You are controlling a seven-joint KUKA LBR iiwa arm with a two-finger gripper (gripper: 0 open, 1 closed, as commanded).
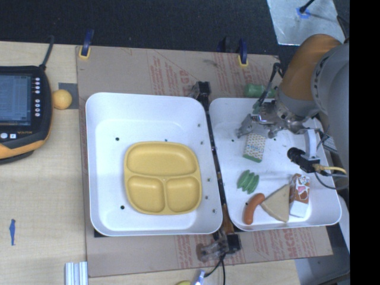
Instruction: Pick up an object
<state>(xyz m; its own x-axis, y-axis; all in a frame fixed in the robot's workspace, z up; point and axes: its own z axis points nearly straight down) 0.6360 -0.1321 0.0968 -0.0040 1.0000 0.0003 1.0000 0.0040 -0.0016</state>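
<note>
- Toy foods crowd the right bin [234, 108], so picking happens there: green pods [248, 181], sausage [254, 207], patterned packet [255, 147].
- We see the gripper [259, 123] spread open just above the packet, holding nothing.

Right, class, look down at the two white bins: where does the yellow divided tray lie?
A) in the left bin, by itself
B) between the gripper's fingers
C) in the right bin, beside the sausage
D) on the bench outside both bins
A: the yellow divided tray lies flat in the left bin, while the sausage and the other small items lie in the right bin.
</note>
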